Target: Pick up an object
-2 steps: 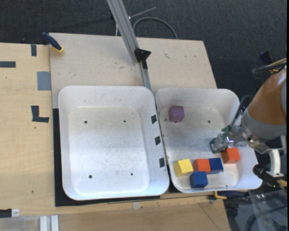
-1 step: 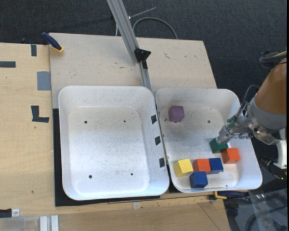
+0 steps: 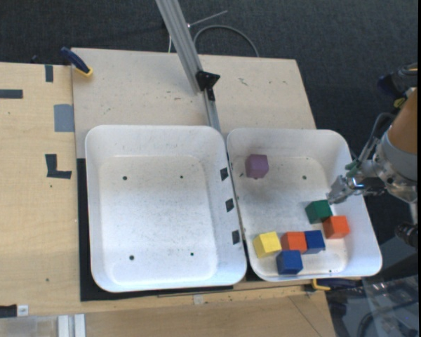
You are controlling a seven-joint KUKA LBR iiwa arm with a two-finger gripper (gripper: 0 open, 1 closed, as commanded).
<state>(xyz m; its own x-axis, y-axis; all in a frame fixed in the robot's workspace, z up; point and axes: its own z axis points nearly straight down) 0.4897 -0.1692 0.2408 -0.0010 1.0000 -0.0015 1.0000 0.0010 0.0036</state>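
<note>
Blue cube (image 3: 289,262) sits nearest, at 6 o'clock in the right bin (image 3: 340,146), below yellow (image 3: 268,243), orange (image 3: 294,241) and a second blue (image 3: 313,241). Green cube (image 3: 318,210) and orange-red cube (image 3: 335,226) lie at 4 o'clock. Gripper (image 3: 339,192) hovers just beside green at its 1 o'clock; can't tell its opening, nothing visibly held. Centre over green, descend straight, clear the orange-red neighbour. Purple cube (image 3: 257,165) is isolated, an easier fallback.
</note>
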